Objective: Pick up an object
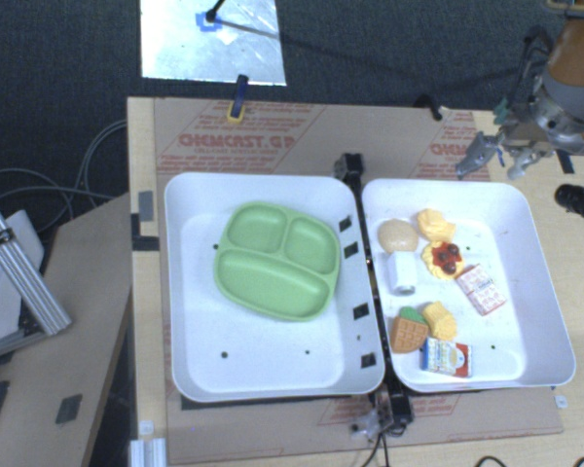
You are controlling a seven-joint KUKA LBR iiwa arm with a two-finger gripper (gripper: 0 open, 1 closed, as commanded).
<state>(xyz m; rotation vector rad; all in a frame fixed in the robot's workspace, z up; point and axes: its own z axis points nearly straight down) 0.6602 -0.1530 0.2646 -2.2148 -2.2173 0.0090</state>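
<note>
There are two white bins on the bench. The left bin point(190, 358) holds one thing, a green divided plate point(275, 260) with three compartments, lying flat near the middle.

The right bin point(535, 261) holds eight small things. At the far side are one beige round piece point(397, 234) and one yellow lumpy piece point(434, 225), near each other. Just below them are one white cylinder point(401, 271), one small tart with red filling point(444, 258) and one red and white packet point(480, 289). Closer to the near wall are one brown waffle point(408, 333), one yellow chunk point(440, 319) touching it, and one blue and white carton point(446, 358).

The gripper point(500, 154) hangs above the bench just behind the far right corner of the right bin, apart from all these things. Its two fingers are spread apart, with nothing between them.
</note>
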